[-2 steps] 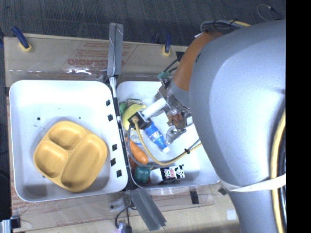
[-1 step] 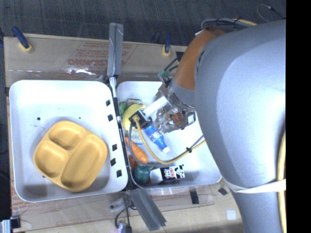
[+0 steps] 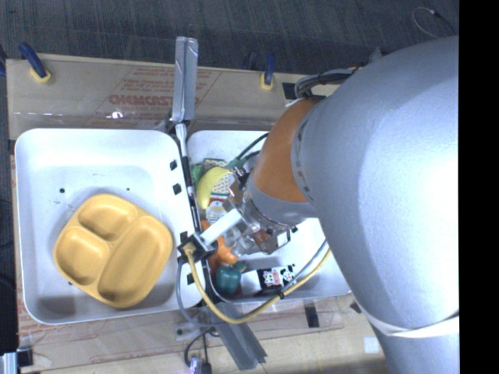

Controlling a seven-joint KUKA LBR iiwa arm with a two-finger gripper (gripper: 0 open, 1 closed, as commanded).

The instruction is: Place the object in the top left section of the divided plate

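Observation:
A yellow divided plate (image 3: 114,246) lies in the left bin (image 3: 47,162), with two small sections on its upper left side and one large section on its right. My gripper (image 3: 222,249) is low in the right bin (image 3: 226,140), close to the wall between the bins, over a heap of small objects. Under and around it lie a yellow-green fruit-like object (image 3: 209,182), an orange piece (image 3: 224,252) and a teal round object (image 3: 228,279). The wrist and arm hide the fingers.
The big grey arm (image 3: 390,193) with its orange band (image 3: 277,162) covers most of the right bin. A yellow cable (image 3: 234,312) loops over that bin's near edge. A grey metal bar (image 3: 184,80) stands upright at the back between the bins.

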